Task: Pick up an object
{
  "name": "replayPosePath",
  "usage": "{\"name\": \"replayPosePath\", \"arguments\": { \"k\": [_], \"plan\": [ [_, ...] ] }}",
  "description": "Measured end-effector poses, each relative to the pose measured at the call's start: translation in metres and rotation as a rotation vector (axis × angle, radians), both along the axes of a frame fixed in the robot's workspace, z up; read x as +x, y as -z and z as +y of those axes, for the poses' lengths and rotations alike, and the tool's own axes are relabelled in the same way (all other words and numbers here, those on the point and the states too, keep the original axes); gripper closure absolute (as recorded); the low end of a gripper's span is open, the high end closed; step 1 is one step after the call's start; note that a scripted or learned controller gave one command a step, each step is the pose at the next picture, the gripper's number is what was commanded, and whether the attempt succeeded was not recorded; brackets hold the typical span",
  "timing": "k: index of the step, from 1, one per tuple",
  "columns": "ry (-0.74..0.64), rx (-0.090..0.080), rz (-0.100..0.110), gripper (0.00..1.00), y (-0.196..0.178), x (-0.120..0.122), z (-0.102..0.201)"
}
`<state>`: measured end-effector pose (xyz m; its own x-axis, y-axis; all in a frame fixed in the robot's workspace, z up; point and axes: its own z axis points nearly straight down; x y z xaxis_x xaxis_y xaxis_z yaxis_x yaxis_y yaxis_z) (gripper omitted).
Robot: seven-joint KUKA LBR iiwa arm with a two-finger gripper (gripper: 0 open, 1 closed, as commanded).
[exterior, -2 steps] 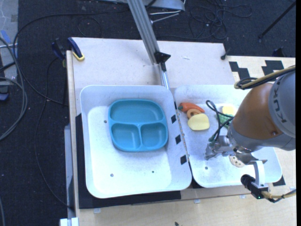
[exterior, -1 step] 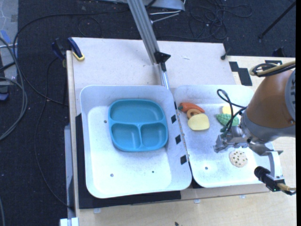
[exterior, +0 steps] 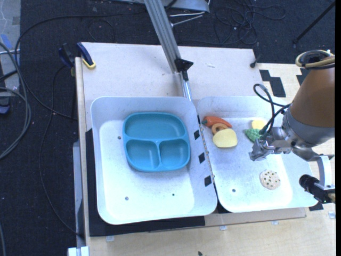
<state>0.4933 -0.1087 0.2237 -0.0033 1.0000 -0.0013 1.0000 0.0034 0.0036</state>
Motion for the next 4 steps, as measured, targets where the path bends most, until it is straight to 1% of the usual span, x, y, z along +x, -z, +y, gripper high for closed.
{"name": "replayPosePath", "arguments": {
  "k": [1,2,3,4],
  "plan": [
    [0.000,0.000,-0.002,1.00,-0.045,0.001,0.000],
    [-0.004,0.002,0.001,1.00,-0.048,0.017,0.053],
    [-0.004,0.002,0.002,1.00,-0.046,0.031,0.097],
    [-0.002,0.000,0.002,1.00,-0.026,0.053,0.139]
  ]
}}
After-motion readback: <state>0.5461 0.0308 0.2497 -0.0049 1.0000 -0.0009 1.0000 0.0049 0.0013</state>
